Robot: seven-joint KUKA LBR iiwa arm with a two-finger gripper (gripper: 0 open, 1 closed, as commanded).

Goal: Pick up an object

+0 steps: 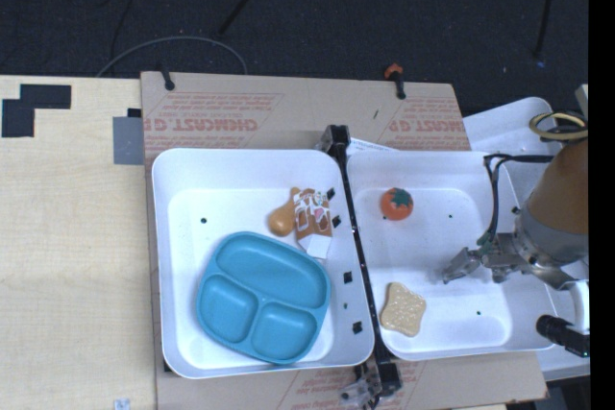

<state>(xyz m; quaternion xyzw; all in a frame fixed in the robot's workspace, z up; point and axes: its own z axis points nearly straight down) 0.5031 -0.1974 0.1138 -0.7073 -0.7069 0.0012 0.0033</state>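
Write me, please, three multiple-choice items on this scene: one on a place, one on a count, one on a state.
1. Where does the blue tray lie?
A. left bin
B. right bin
C. on the cardboard

2. How many compartments has the tray?
A. two
B. three
C. five

3. What is between the gripper's fingers?
A. the tomato
B. the toast
C. nothing

Answers: 1 A, it lies on the floor of the left bin. 2 B, one large and two small sections show. 3 C, the gripper hangs over bare floor of the right bin, apart from the tomato and the toast.
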